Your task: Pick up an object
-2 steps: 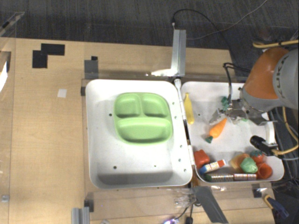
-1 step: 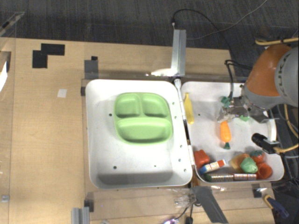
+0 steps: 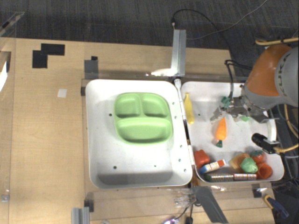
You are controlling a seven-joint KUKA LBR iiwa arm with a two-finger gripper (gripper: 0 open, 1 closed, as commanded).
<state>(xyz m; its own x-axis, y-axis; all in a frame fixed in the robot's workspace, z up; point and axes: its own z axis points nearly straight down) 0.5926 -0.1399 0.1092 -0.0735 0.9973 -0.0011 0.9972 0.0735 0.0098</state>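
Nearest, toys crowd the right bin's (image 3: pixel 205 90) front edge: a red piece (image 3: pixel 201 157), marker (image 3: pixel 232 177), orange cup (image 3: pixel 265 171). The left bin (image 3: pixel 100 139) holds a green divided plate (image 3: pixel 142 117). Farther back, the gripper (image 3: pixel 225 113) hangs just above the toy carrot (image 3: pixel 221 130), fingers apart around nothing; a yellow banana (image 3: pixel 188 108) lies along the left wall.

Green tray (image 3: pixel 142 117), orange carrot (image 3: pixel 221 129) – yellow banana (image 3: pixel 188 107), white bins (image 3: pixel 100 139)

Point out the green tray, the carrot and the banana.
green tray (image 3: pixel 142 117), camera view, bar between its compartments.
carrot (image 3: pixel 221 129), camera view, middle of the orange body.
banana (image 3: pixel 188 108), camera view, middle of its length.
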